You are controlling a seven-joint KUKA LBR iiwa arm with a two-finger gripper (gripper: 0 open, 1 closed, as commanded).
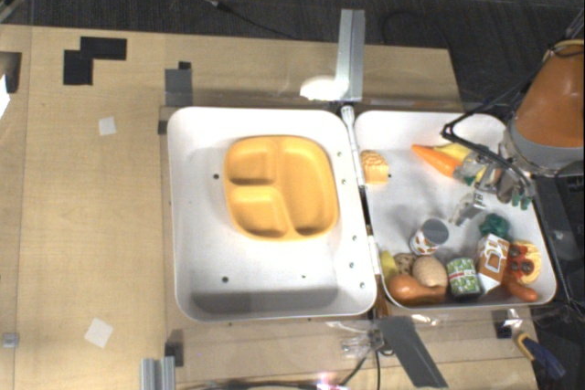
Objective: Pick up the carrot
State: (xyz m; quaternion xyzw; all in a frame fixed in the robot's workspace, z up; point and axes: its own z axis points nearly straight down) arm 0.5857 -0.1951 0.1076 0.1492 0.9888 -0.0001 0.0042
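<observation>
The carrot [436, 158] is orange and lies in the right bin [402, 205] near its far side, pointed end to the left. Its thick end touches or slips under the gripper's hardware. My gripper [477, 195] hangs just right of and slightly nearer than the carrot, low over the bin floor, under the grey wrist with the orange band [552, 101]. The view shows nothing held in it.
A yellow divided plate [277, 185] sits in the left bin [196, 224]. A small yellow piece [374, 166] lies by the right bin's left wall. Several toy foods crowd its near edge: a small can [430, 237], a green can [463, 277], a carton [492, 256].
</observation>
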